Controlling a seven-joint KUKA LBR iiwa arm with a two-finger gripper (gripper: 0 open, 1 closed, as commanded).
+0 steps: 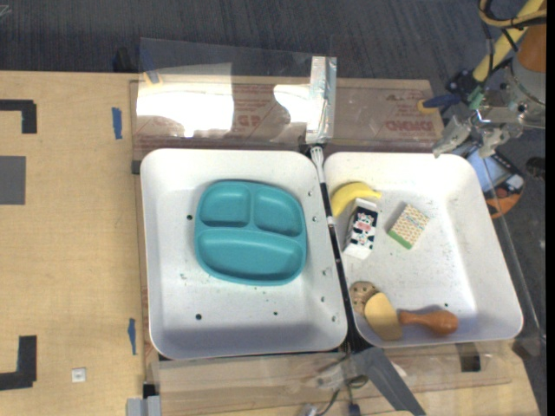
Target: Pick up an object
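The gripper [453,139] hangs past the far corner of the right bin [460,258], away from the banana [347,196].

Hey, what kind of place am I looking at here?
Probably a robotics lab bench for pick-up trials: two white bins side by side, odd test items like a teal tray and banana, cabled arm at right.

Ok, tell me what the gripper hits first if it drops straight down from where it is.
The gripper hangs near the right bin's far right corner, so it likely meets that rim or bare white floor just inside. Depth is unclear from this slant.
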